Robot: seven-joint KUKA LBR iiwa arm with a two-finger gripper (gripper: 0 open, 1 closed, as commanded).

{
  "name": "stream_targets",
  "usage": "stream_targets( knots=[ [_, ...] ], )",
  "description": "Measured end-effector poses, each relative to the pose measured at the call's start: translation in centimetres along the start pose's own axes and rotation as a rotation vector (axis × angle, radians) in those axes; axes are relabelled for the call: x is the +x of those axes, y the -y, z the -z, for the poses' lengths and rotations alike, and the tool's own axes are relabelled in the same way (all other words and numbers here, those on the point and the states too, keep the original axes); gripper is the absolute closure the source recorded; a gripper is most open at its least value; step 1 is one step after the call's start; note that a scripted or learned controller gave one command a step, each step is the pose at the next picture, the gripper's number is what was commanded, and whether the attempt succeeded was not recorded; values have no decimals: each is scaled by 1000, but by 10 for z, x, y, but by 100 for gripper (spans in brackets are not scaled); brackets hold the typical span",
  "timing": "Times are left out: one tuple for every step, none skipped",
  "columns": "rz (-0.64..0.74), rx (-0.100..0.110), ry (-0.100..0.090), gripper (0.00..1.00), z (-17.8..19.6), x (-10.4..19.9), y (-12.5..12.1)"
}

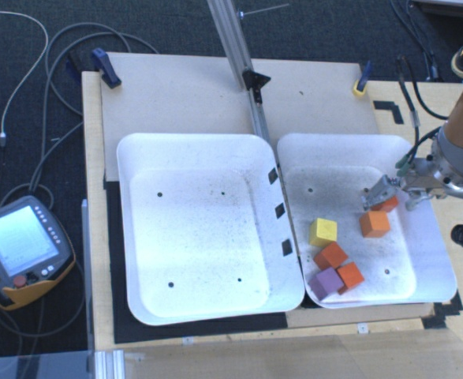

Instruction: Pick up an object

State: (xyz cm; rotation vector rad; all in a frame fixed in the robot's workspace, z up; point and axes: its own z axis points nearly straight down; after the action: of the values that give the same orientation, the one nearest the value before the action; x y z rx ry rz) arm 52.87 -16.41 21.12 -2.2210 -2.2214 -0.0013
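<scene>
At the near edge of the desk (215, 346), two shallow white bins sit side by side, seen from above at a slant. A handheld control pendant (22, 247) with a lit screen rests on the dark floor just off the desk's left side, its cables trailing away across the carpet.

In the near corner of the right bin (357, 294), a purple cube (323, 283) lies touching an orange cube (350, 276). Just behind them a second orange cube (330, 255) sits against both, and a yellow cube (322, 230) stands just beyond that one. A further orange block (375, 223) lies a little apart toward the right, near the middle of the bin.

Directly above that block, the gripper (385, 198) reaches in from the right on the grey arm (456, 160). A small orange piece (386, 204) shows at the tip of the fingers, just beside the orange block; whether the fingers are spread or pinching it cannot be told from this angle.

The left bin (132, 212) shows a speckled white floor with a few dark dots. Three black clips (278, 210) mark the seam where the two bins meet.

Farther back, a bare tan board (176, 93) covers the rear of the desk, a blue clamp (105, 65) gripping its left corner and a yellow and blue clamp (362, 81) its right. A slanted aluminium post (231, 34) rises from the board's middle toward the top of the view.
</scene>
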Motion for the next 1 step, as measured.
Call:
stream_targets(
  knots=[
    [6,11,-6,0,-78,75,22]
  ],
)
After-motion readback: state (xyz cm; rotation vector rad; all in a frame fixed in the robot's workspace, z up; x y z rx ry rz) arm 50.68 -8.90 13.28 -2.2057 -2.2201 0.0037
